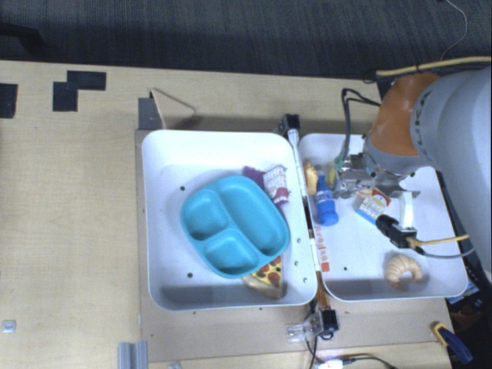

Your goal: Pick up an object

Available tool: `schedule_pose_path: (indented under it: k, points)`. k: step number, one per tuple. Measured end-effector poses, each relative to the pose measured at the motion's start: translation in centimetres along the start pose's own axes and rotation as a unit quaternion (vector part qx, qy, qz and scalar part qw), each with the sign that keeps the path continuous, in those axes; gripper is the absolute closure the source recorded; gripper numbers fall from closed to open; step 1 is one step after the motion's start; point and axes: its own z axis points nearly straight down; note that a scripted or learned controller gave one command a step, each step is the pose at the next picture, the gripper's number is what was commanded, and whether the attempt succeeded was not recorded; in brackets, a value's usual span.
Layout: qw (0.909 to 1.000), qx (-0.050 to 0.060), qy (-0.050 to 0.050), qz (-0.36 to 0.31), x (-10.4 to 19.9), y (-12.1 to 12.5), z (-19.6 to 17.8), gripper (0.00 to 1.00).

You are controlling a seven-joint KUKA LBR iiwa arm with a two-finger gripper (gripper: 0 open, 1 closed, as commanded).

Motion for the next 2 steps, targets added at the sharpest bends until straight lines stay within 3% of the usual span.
schedule_pose_path:
  k: [1,2]
  points:
    - [1.0000,-0.002,0.000,-0.002,0.06,0.15,-1.14,1.00]
    - [1.0000,-0.002,-0.001,-0.003,0.01,0.16,-1.15,0.00]
